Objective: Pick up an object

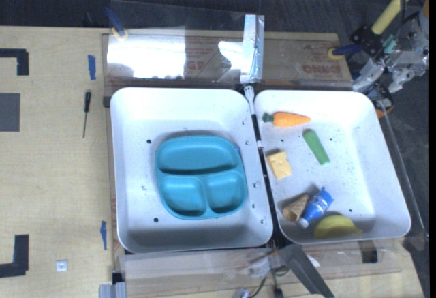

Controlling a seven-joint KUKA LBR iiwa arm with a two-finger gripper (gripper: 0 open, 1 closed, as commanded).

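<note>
The right bin (381,153) holds an orange carrot (289,120) near its far left corner, a green cylinder (315,146) just below it, and a yellow cheese wedge (278,164) by the left wall. At the near edge lie a brown bread-like piece (295,208), a blue and white tube (315,206) and a yellow lemon-like fruit (334,225), all close together. My gripper (394,66) hangs beyond the right bin's far right corner, outside the bin, with cables around it.
The left bin (129,153) holds a blue divided plate (200,175). A clear plastic panel (184,44) stands behind the bins. A screwdriver (86,111) lies on the wooden bench to the left.
</note>
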